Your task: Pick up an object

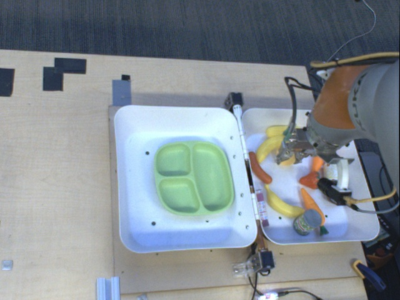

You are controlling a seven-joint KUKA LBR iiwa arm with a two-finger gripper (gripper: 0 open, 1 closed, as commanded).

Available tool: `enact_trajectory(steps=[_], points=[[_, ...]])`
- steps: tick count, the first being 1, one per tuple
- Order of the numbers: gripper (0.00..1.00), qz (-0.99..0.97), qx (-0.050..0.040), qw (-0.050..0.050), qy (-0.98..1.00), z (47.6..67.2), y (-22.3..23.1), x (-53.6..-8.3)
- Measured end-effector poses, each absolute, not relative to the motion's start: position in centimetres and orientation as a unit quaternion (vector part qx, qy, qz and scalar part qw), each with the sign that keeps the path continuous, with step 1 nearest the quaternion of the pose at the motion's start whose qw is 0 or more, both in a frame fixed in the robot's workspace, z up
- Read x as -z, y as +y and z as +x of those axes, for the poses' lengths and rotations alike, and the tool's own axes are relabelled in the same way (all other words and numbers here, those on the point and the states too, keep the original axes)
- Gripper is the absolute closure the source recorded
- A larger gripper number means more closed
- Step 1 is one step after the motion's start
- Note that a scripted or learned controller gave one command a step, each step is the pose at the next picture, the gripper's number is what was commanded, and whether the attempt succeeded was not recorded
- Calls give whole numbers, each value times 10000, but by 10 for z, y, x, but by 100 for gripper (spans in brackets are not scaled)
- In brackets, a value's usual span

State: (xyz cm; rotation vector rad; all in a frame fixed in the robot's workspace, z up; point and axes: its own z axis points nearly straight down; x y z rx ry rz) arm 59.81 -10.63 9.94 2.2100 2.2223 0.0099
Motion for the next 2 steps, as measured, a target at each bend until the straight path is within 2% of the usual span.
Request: enact_trajectory(steps=[1, 2], points=[[100, 7055, -13, 6, 7087, 507, -54, -185], [100, 7053, -10, 0, 7089, 487, -8, -201]])
